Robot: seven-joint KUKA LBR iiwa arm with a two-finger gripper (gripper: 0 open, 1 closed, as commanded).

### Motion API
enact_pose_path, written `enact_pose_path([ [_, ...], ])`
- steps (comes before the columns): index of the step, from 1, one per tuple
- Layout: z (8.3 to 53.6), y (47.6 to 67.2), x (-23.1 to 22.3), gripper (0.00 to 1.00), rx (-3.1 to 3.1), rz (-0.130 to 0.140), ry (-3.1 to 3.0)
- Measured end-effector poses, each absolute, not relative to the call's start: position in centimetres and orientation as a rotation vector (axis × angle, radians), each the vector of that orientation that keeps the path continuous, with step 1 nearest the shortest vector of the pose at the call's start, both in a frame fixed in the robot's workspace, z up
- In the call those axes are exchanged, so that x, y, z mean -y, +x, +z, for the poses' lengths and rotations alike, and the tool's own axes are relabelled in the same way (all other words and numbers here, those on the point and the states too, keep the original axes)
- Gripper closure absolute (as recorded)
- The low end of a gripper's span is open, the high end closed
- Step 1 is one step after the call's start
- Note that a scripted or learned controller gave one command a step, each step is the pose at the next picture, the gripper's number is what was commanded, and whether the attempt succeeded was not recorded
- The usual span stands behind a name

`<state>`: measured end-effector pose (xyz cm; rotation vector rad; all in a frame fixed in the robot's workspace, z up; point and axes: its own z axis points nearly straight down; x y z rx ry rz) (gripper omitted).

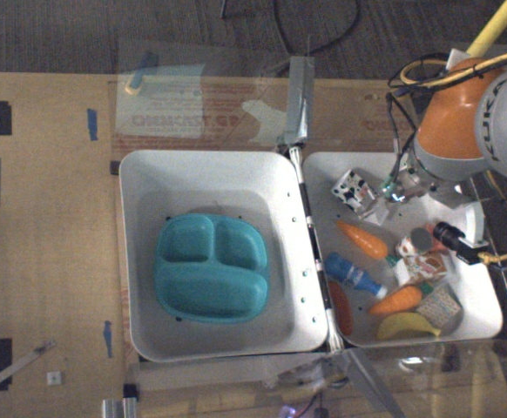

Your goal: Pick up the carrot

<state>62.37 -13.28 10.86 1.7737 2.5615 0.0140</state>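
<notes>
banana (408, 326) front of right bin | carrot (363, 240) mid-bin | pincer (391, 190) state unclear | arm (489, 120) lettering "KU"

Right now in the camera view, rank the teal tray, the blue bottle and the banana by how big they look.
1. Teal tray, by far the largest.
2. Blue bottle and banana look about alike, too close to rank.

Fixed overhead camera, slanted downward, both white bins (140, 181) framed, arm (471, 120) entering right
</notes>
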Motion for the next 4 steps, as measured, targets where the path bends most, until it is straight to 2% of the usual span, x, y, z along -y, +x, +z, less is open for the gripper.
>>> enact_pose_path([
  [1,9.5,59.2,14.6,1.00,-2.611,0.015,1.715],
  [2,18.6,60.4,3.1,1.00,-2.802,0.003,1.411],
  [3,18.6,60.4,3.2,0.00,-2.801,0.003,1.413],
  [4,18.5,54.3,7.3,0.00,-2.770,0.001,1.481],
])
